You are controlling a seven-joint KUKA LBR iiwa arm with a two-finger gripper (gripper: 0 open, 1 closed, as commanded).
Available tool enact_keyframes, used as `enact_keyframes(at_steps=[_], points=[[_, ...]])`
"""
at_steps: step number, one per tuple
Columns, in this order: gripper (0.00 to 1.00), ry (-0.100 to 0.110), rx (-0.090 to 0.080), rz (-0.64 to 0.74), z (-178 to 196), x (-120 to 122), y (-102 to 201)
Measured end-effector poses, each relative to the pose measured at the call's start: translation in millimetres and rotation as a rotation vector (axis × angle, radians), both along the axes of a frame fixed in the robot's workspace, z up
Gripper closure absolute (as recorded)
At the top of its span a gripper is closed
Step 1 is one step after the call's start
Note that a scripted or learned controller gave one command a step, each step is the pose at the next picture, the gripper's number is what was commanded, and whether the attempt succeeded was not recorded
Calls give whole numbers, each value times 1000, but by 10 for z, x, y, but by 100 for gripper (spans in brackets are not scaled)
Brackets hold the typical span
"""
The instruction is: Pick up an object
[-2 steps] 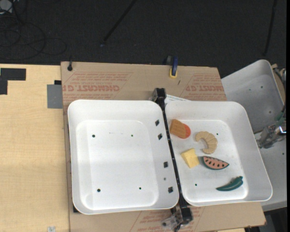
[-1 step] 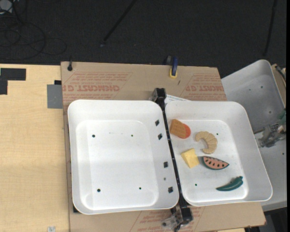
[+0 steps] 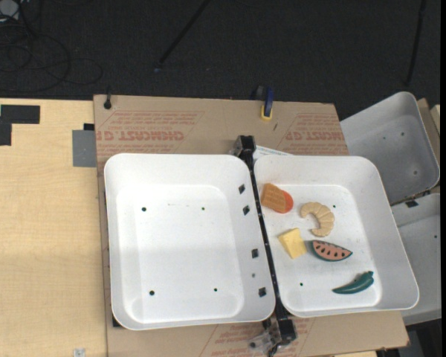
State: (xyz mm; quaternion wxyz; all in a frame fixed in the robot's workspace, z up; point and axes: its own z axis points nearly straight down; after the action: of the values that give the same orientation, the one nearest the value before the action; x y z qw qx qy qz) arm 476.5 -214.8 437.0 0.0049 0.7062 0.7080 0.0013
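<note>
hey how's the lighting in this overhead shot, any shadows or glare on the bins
In the camera view, lighting is even and soft; the left bin shows a faint grey shadow across its lower floor, the right bin looks bright without harsh glare, and the toy foods like the watermelon slice stay sharp.

The brown cardboard sheet (image 3: 208, 125) under the bins bears red print along its far edge, seen upside down: "CHEMCRZT" or close to it, twice, left and right; the letters are blurred, smaller lines unreadable
</note>
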Motion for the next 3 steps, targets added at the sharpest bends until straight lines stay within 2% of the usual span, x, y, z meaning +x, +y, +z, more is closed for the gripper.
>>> enact_keyframes(at_steps=[1, 2, 3], points=[[100, 12, 7, 4, -221, -3, 706], [100, 5, 1, -5, 435, 22, -14], [100, 13, 6, 3, -159, 519, 723]])
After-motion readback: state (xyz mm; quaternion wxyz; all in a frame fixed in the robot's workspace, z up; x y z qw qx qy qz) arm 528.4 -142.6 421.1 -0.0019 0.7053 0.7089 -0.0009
